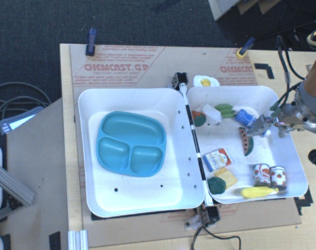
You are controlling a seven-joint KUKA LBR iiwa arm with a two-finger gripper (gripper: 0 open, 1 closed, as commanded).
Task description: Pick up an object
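Glossy white plastic bins (132, 202), smooth matt blue plastic tray (131, 144)

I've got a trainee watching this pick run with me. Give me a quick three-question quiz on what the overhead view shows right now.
1. True or false: the blue plastic divided plate lies in the right white bin.
2. Which item lies nearest the right bin's front edge?
A. yellow toy banana
B. green toy pea pod
C. small blue can
3. Fill in: the gripper hovers just above the toy ______ slice.

Key:
1. False; it lies in the left white bin.
2. A
3. Watermelon
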